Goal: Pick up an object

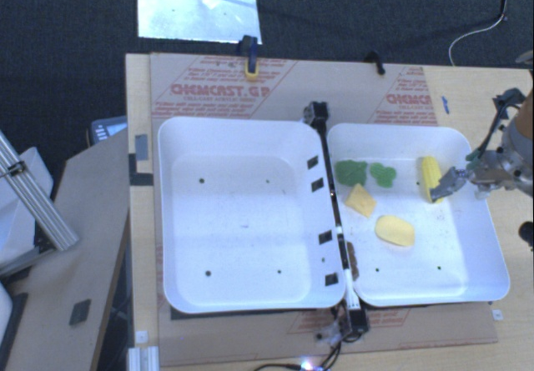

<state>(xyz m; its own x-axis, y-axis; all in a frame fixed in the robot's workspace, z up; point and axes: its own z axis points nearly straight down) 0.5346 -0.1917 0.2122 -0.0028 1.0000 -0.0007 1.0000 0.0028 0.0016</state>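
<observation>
Corn cob [430, 178]: yellow, lying upright in the frame in the upper right part of the right bin [476, 278], close to its right wall.
End effector [445, 188]: at the right edge of the frame, reaching in over the right bin's rim; its grey tip sits right against the corn cob's lower right side (whether its fingers are spread or pressed together I cannot tell).
Yellow wedge [361, 199]: centre-left of the right bin, just below the green pieces.
Yellow lump [395, 230]: rounded, lower right of the wedge, near the bin's middle.
Green pieces [365, 172]: two leafy shapes side by side near the right bin's upper left.
Left bin [179, 194]: white, beside the right one, the two touching along a clipped seam.
Worktop [209, 86]: pale board with red lettering, under both bins.
</observation>
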